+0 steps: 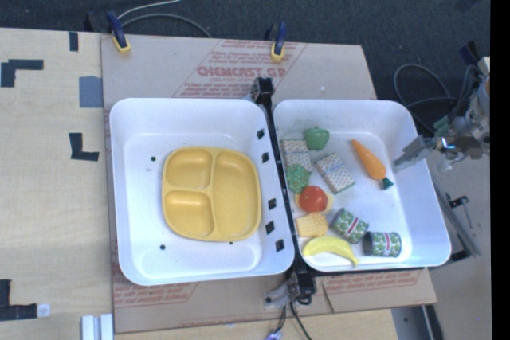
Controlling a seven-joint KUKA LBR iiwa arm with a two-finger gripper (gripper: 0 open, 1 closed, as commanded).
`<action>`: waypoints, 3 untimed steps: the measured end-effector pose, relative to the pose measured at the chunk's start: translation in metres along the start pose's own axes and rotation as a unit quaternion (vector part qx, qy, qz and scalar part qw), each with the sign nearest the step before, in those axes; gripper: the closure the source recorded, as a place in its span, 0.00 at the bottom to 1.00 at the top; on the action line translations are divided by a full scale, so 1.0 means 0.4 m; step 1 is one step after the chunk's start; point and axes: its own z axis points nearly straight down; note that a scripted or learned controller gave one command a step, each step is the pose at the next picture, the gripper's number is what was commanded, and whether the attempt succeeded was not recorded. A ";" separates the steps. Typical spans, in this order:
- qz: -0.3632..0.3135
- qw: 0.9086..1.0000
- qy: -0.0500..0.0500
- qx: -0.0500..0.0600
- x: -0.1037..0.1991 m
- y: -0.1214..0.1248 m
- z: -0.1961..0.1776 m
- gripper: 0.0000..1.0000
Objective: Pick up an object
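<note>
Presently, claw hovering at right bin rim, finger state impossible to tell, holding nothing, likely staging a descent. Nearest it lying carrot; beyond, tomato, banana, two cans. Left bin carrying yellow divided plate.
</note>
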 end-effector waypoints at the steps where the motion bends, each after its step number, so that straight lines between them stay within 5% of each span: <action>1: 0.001 1.000 0.001 0.002 -0.048 -0.033 0.321 0.00; 2: 0.000 1.000 0.000 -0.001 0.153 -0.002 0.486 0.00; 3: -0.001 1.000 0.000 -0.004 0.256 0.169 0.486 0.00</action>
